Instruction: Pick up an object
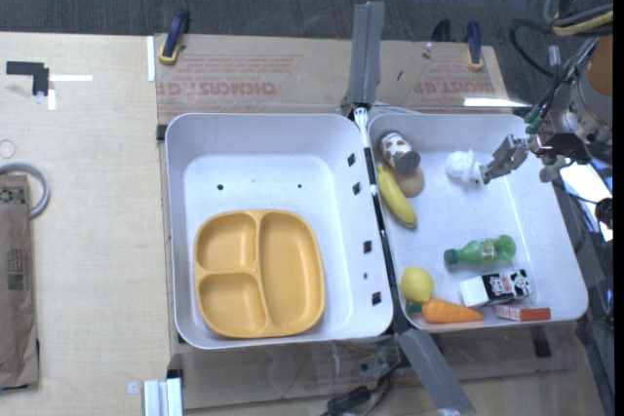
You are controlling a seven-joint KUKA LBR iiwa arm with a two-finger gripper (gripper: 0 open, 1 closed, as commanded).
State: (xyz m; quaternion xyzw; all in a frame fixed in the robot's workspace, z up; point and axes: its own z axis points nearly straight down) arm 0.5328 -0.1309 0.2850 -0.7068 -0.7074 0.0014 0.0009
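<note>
Faintly, cardboard (pixel 292 78) printed "CHEMCTS", reversed

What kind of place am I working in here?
Probably a robotics lab's grasping bench: two white bins clamped over cardboard, toy food like a banana and carrot, and cables behind the arm.
</note>
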